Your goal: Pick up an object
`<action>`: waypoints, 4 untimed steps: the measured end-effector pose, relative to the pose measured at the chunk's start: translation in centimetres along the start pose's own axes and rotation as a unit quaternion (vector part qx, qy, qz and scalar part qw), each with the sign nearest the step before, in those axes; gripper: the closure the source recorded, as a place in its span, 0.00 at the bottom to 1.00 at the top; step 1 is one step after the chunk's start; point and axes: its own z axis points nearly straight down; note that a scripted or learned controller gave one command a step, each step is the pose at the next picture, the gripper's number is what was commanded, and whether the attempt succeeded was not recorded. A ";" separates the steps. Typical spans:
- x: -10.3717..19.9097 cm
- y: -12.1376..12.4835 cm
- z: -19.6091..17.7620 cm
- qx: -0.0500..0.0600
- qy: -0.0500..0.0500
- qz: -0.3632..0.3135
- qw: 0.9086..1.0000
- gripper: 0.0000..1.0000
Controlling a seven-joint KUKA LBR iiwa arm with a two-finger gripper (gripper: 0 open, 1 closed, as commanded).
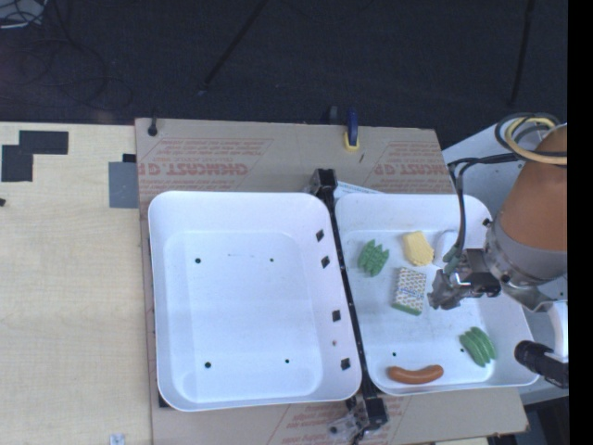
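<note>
Right bin [371, 213], near to far: sausage toy [414, 374] at the front edge, green pod [478, 346], then the checkered block [410, 288] just left of the gripper [443, 295]. Jaws' state: cannot tell. Block likely light and stiff; grip across its narrow sides. Yellow piece [418, 247] and green leafy toy [372, 258] lie farther back.

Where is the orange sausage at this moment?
The orange sausage lies in the right bin, near its front rim, left of and below the green pod.

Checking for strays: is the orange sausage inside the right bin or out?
Inside: the orange sausage lies on the right bin's floor, near its front rim.
</note>
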 end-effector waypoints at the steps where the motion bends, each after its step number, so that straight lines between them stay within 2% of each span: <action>1: 0.3 0.1 -1.2 -0.001 0.001 -0.002 1.000 1.00; 4: 0.1 0.0 -3.9 0.004 0.002 0.000 1.000 1.00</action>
